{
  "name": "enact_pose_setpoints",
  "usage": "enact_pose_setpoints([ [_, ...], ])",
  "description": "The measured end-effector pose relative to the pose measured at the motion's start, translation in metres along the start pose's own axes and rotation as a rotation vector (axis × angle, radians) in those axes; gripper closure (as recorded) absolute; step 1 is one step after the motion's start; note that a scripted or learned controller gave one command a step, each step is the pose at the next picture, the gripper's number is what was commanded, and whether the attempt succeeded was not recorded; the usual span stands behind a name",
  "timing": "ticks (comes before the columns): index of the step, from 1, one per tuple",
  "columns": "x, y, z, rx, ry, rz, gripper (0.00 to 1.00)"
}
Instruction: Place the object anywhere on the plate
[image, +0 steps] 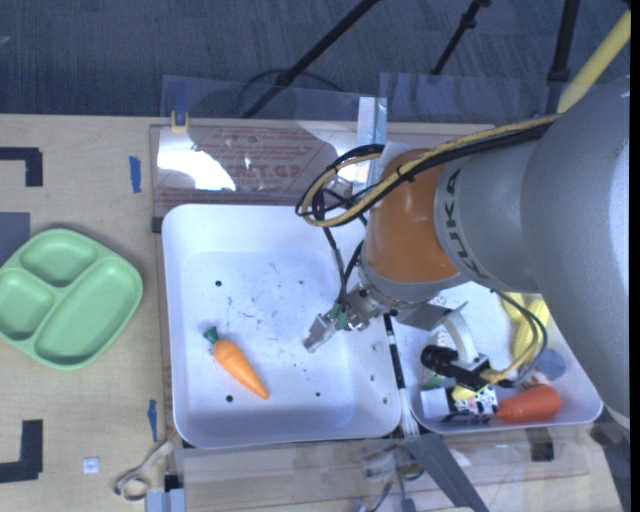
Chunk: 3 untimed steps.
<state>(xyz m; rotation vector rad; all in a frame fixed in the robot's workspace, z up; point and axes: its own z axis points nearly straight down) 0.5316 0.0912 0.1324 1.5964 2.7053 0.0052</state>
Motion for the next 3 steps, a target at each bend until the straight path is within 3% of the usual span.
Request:
enact_pose_setpoints([
  [1, 0.042, 0.04, 0.042, 0.001, -0.002, 0.393, 0.0],
  [2, 0.076, 0.038, 0.043, -0.01, -0.002, 1.004, 0.0],
  [3, 0.077, 0.039, 0.033, -0.009, -0.001, 1.002, 1.0],
])
